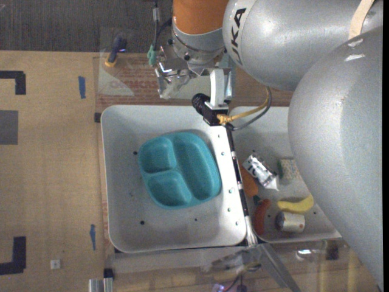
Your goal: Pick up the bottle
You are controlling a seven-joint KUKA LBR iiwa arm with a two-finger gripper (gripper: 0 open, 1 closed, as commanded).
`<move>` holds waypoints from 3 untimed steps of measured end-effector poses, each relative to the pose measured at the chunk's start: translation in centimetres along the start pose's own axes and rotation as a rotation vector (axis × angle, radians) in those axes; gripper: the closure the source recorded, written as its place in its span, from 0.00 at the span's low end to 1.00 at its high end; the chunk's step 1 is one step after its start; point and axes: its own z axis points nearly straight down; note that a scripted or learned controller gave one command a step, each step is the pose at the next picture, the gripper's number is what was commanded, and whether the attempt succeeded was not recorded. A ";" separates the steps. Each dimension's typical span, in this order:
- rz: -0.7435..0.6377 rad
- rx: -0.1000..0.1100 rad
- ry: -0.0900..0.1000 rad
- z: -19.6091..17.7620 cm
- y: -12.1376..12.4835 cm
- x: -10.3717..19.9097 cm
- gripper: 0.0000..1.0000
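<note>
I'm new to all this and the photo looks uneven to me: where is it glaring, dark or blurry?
In the camera view, bright glare streaks the grey arm; the left bin is evenly lit around the teal plate; the right bin lies partly under the arm; the hand looks soft and hard to read.

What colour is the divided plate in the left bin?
Teal, a blue-green. The divided plate shows plainly in the camera view.

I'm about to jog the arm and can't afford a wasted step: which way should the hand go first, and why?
Probably sideways toward the right bin, staying high. The hand hangs beyond the far rim of the left bin, which holds a teal divided plate. What looks like the bottle, white with dark print, lies in the right bin near the divider.
</note>
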 end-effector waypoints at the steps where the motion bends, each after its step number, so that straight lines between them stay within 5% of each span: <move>1: 0.088 0.000 0.000 -1.4 0.5 2.0 1.00; 2: 0.084 -0.004 -0.001 -2.5 0.6 2.3 1.00; 3: 0.247 0.001 0.000 -2.6 0.6 1.9 1.00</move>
